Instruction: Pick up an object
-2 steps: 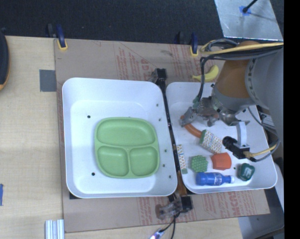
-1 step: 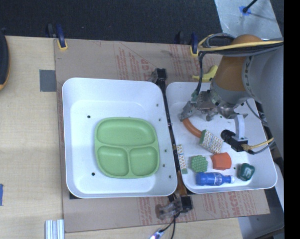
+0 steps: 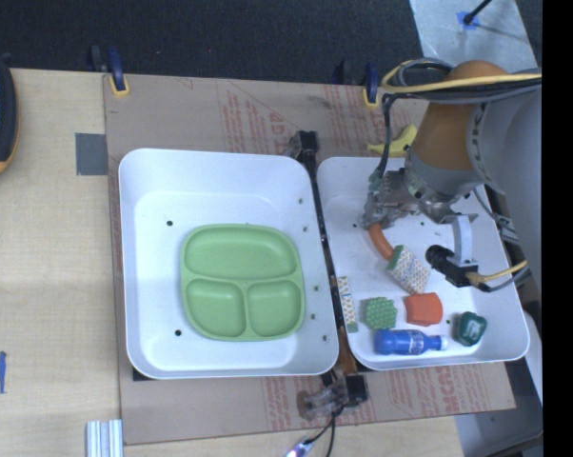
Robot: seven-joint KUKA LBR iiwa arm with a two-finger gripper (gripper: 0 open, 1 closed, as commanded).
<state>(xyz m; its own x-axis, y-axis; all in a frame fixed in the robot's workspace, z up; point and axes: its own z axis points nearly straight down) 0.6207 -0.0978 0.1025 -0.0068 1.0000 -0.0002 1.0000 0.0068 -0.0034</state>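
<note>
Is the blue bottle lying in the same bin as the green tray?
No, the blue bottle lies in the right bin, while the green tray sits in the left bin.

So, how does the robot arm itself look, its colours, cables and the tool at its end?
The arm is grey, with a rounded orange band above the wrist. A yellow and a black cable loop over its top. Below the band sits the tool, a small dark grey metal assembly; its details are too small to make out.
</note>
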